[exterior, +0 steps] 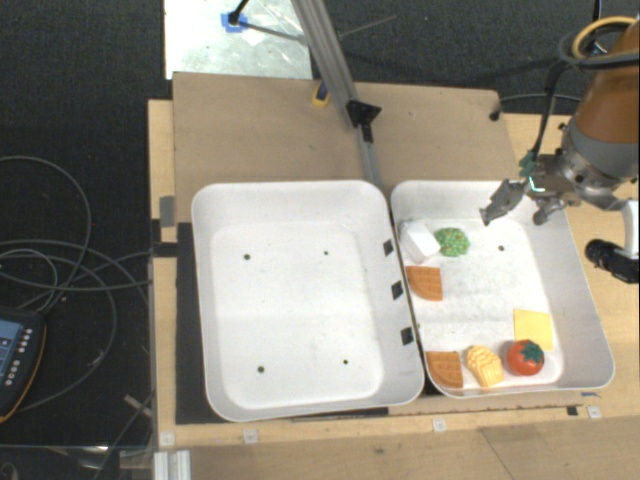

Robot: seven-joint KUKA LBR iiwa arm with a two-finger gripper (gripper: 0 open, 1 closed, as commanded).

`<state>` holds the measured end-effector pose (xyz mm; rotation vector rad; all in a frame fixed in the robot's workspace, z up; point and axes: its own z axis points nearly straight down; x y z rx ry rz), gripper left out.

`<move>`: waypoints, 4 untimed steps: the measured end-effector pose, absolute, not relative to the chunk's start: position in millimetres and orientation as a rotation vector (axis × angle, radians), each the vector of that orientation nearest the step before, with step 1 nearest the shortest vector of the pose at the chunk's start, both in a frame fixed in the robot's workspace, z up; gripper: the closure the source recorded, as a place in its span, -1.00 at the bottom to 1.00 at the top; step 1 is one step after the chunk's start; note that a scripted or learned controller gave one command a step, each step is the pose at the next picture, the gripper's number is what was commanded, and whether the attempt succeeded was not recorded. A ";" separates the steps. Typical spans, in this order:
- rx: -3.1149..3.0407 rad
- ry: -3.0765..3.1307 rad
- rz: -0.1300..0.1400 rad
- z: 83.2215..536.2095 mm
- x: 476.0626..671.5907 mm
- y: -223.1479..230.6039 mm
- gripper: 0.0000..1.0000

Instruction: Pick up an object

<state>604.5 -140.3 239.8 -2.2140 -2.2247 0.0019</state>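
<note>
The right bin holds several toy foods. A white block and a green broccoli-like piece lie at its far left. An orange waffle piece lies just in front of them. Along the front are another orange piece, a yellow corn-like piece, a red tomato and a yellow cheese slab. My gripper hangs over the bin's far edge, to the right of the broccoli. It is open, with nothing between its fingers.
The left bin lies beside the right one, joined by black clips. A grey pole slants across the back of the bench. Cables lie on the floor at the left.
</note>
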 end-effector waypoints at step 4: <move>-2.222 -2.226 -0.003 104.3 614.1 -133.0 -1.00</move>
